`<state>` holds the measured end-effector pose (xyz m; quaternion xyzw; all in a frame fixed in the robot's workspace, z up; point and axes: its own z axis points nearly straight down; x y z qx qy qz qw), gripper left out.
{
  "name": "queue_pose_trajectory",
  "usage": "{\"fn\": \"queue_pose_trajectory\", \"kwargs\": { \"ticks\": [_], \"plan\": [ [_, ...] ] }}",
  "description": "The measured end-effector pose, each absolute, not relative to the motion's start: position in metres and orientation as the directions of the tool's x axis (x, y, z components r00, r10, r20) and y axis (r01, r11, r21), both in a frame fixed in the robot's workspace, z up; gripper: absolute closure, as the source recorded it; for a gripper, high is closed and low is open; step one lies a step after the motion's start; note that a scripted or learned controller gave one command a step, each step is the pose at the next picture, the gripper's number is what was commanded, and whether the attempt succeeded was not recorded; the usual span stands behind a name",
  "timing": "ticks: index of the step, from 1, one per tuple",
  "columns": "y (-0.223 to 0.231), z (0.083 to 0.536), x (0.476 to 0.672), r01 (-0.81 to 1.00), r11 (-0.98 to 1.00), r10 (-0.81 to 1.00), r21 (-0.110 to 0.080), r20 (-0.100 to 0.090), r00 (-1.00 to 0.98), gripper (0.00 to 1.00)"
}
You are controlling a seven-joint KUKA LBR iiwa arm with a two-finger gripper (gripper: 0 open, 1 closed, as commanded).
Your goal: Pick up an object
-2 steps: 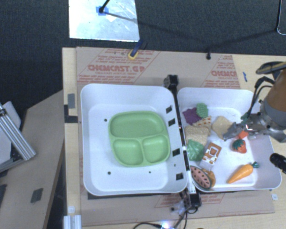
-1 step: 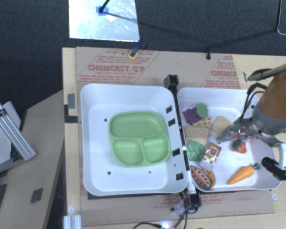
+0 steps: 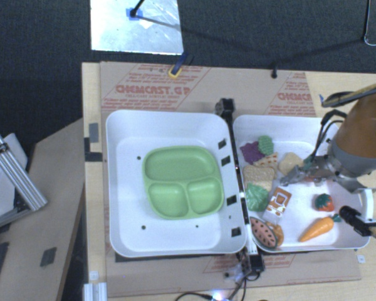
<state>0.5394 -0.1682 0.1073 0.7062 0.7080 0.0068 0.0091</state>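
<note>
Although the gripper is in plain sight over the right bin, its state cannot be told. The tip is small and blurred against the pieces beneath it, so whether it is open or closed is not determinable. No item can be confirmed as held. The arm, grey with an orange band, enters at the right edge and bends down over the middle of that bin.

Candidate objects, all toy food, lie in the right bin. Just beside the gripper tip, toward the back, sits a beige bread-like piece. To the tip's left lies a speckled tan slice. Whether the tip touches either is unclear.

Near the back-left corner are a purple grape bunch and a small green piece, touching each other. In front of the tan slice is a green leafy piece, and just beside it a small white-and-orange carton, lying askew. A watermelon slice rests at the front-left corner, close against the wall. A red fruit with a green top lies toward the front right. An orange carrot lies just in front of it and apart from it.

The left bin holds a pale green divided plate with three compartments, lying flat near its centre. Both bins stand side by side on a brown board with red print.
</note>
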Motion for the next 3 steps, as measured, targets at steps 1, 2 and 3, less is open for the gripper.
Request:
{"fn": "queue_pose_trajectory", "kwargs": {
  "ticks": [1,2,3],
  "plan": [
    [-0.17,0.117,0.539,1.0,0.001,1.0,0.022,-0.005,-0.001,1.0],
    [-0.164,0.178,0.546,1.0,0.006,1.0,0.007,-0.002,-0.006,1.0],
    [-0.164,0.228,0.548,1.0,0.006,1.0,0.007,-0.002,-0.006,1.0]
  ]
}}
